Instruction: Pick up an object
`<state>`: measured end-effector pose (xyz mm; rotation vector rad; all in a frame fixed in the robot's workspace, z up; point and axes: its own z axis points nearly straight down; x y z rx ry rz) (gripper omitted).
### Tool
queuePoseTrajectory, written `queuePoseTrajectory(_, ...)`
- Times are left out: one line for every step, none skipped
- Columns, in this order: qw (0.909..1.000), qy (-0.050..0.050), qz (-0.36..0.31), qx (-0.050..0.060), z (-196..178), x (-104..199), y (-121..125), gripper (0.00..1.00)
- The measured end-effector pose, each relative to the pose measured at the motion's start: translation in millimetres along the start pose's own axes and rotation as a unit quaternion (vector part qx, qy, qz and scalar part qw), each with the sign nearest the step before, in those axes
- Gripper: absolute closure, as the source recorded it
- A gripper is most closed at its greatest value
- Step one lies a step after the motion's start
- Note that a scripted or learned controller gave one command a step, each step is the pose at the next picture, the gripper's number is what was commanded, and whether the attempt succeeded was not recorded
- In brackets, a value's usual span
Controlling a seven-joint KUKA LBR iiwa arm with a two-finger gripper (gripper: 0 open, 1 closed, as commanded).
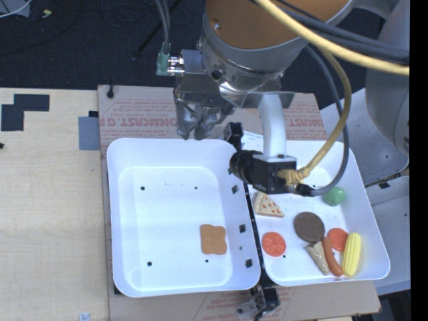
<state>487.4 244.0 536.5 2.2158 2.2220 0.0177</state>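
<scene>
My gripper (198, 124) hangs high over the back rim of the left bin (119, 199), under the big grey and orange wrist. A tan toast slice (213, 239) lies alone on the left bin's floor, toward its front right, well in front of the gripper. The right bin (376, 241) holds a triangular pizza slice (268, 206), a red tomato slice (273, 244), a brown round cookie (309, 226), a green ball (334, 196), a yellow corn cob (352, 253), a red piece (338, 237) and an orange sausage (332, 258) beside a beige wedge (315, 253).
The bins stand on a cardboard sheet (140, 116) over a pale wooden bench (47, 199). A raised divider with black clips (245, 229) separates the two bins. Dark floor with cables lies behind the bench.
</scene>
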Motion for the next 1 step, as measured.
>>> queuePoseTrajectory(1.0000, -0.003, 0.002, 0.007, -1.4, -20.9, -2.6, 1.00)
